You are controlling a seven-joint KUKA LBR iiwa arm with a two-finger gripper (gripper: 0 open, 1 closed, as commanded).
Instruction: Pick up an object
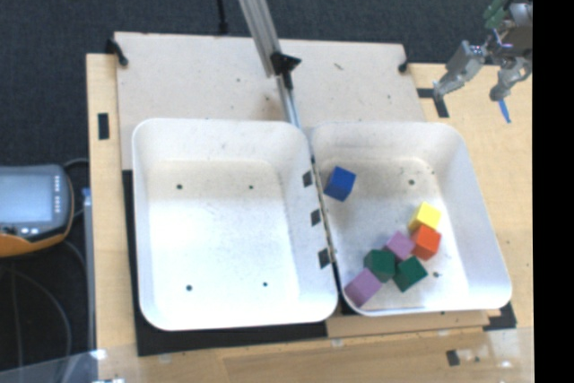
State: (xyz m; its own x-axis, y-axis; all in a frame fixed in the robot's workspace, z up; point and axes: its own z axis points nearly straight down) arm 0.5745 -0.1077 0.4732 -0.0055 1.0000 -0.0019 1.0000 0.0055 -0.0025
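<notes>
Camera view: we look down at a slant on the table (103, 193), which carries two shallow white bins side by side.
Gripper: we see the gripper (484, 78) at the upper right, above the table's far right corner and outside both bins; its two fingers are spread wide, with nothing between them.
Left bin: we see the left bin (143, 193) with a bare, speckled floor.
Right bin: the right bin (480, 193) holds all the blocks.
Blue block: the blue block (340, 183) lies alone near the bin's left wall, toward the far side, well apart from the others.
Yellow block: the yellow block (429, 216) sits at the right of the bin, touching the orange block (426, 240) just below it.
Purple blocks: one purple block (400, 245) lies just left of the orange one; a second purple block (363, 286) lies by the near left corner.
Green blocks: a dark green block (381, 264) and a second green block (410, 273) sit side by side between the two purple ones.
Pole: a grey metal pole (256, 4) slants down from the top edge to the gap between the bins.
Device: a small screen device (34, 202) sits at the left edge, off the table.
</notes>
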